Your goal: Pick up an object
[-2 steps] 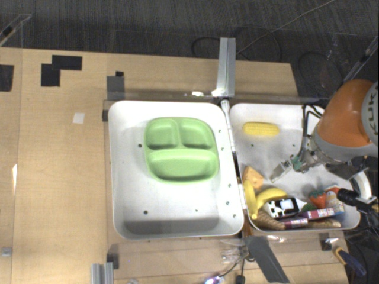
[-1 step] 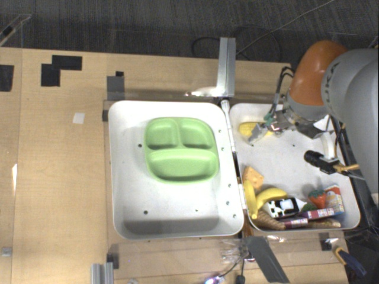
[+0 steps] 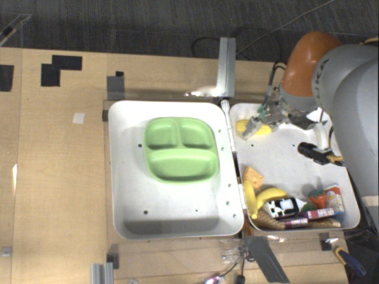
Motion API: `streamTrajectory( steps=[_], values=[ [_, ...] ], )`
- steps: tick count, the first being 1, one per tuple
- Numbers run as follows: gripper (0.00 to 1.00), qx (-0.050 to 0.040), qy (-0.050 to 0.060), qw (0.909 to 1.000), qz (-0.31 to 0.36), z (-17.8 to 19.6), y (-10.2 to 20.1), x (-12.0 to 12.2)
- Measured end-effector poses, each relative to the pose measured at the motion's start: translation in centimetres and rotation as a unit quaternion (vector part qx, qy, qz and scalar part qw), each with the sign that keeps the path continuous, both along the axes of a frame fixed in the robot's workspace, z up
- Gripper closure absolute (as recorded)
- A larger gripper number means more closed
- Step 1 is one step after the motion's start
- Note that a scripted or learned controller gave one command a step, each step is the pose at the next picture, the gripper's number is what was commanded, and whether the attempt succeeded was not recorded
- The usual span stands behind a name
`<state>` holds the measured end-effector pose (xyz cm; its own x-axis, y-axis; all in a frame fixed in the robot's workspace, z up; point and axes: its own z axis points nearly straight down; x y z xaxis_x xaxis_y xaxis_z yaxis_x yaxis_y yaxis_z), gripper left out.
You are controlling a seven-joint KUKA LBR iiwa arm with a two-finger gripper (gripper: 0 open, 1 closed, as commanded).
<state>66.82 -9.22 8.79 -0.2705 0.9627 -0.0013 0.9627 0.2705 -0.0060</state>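
Observation:
My gripper (image 3: 253, 126) is down in the far left corner of the right bin (image 3: 296, 136), right over a small yellow object (image 3: 241, 125). Yellow shows on both sides of the gripper tip, and the gripper hides the object's middle. The grey arm with its orange band (image 3: 308, 64) reaches in from the right. Along the right bin's near edge lie a banana (image 3: 266, 195), an orange wedge (image 3: 253, 176), a black and white cow toy (image 3: 283, 206), a purple marker (image 3: 308, 218) and a red toy (image 3: 320, 197).
The left bin (image 3: 127, 206) holds a green divided plate (image 3: 179, 148) in its far half. A metal post (image 3: 227, 64) stands behind the divide between the bins. The middle of the right bin floor is bare white.

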Motion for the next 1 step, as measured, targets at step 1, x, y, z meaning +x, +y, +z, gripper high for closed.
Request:
streamTrajectory(
  steps=[1],
  values=[
    [1.0,-0.0023,0.0,1.0,0.002,1.07,-0.12,0.01]
  ],
)
